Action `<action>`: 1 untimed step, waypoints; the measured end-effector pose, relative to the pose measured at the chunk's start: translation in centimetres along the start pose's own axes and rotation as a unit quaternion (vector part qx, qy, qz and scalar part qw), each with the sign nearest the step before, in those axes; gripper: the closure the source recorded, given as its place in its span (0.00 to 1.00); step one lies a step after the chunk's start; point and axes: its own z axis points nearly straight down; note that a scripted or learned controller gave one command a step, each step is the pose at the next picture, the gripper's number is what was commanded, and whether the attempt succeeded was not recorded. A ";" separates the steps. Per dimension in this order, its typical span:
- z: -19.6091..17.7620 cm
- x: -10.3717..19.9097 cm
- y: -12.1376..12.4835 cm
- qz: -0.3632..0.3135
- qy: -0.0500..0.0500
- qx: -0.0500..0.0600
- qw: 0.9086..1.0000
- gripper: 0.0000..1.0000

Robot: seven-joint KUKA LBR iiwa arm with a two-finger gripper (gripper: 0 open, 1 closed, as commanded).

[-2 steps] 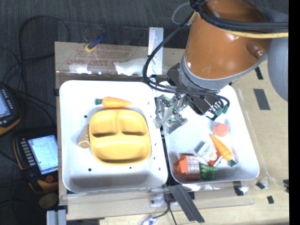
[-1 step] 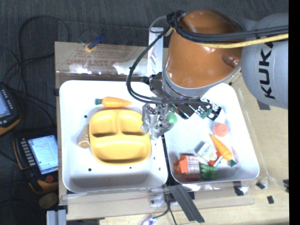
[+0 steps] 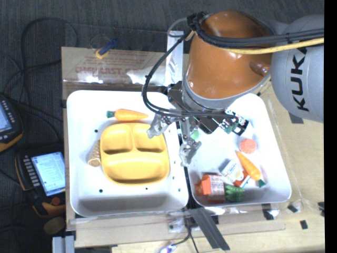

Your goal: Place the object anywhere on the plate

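Observation:
A yellow plate (image 3: 135, 155) with three compartments lies in the left bin (image 3: 79, 188), and nothing rests on it. My gripper (image 3: 171, 139) hangs over the divider between the bins, at the plate's right far corner. Its two fingers (image 3: 156, 126) stand spread apart, open, with nothing between them. A toy carrot (image 3: 127, 115) lies just beyond the plate's far edge. An ice cream cone (image 3: 94, 154) rests against the plate's left side.
The right bin (image 3: 276, 157) holds a second carrot (image 3: 248, 165), a red round slice (image 3: 248, 145), a white carton (image 3: 229, 168), an orange box (image 3: 210, 185) and a green item (image 3: 235, 193). The arm's orange band (image 3: 226, 57) covers the bins' far middle.

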 end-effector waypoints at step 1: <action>-0.9 -0.1 -0.1 0.001 -0.001 0.000 1.000 1.00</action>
